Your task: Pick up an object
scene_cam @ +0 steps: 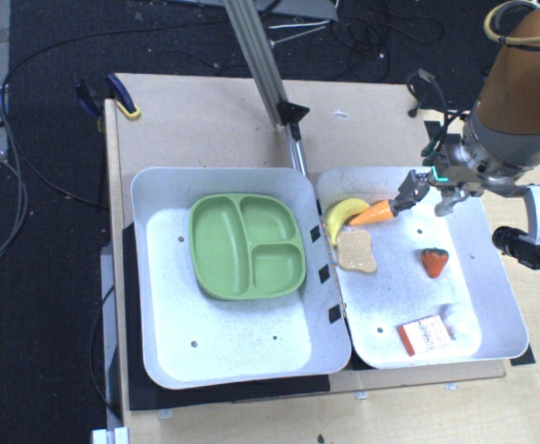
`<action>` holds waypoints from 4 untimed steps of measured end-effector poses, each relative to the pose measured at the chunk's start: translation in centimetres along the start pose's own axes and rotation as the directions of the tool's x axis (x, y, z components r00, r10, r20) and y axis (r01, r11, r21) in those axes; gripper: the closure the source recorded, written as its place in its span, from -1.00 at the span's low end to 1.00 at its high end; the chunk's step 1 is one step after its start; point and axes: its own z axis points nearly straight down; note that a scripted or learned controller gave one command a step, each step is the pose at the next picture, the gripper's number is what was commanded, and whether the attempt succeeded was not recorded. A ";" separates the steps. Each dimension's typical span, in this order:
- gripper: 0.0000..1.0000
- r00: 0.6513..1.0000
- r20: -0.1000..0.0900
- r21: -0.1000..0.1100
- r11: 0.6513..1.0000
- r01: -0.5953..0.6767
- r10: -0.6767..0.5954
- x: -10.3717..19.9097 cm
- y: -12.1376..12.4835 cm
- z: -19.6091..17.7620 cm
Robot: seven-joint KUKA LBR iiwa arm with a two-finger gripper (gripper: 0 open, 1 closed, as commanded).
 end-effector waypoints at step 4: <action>-1.00 1.000 0.000 0.003 1.000 -0.003 0.003 -1.0 0.7 15.9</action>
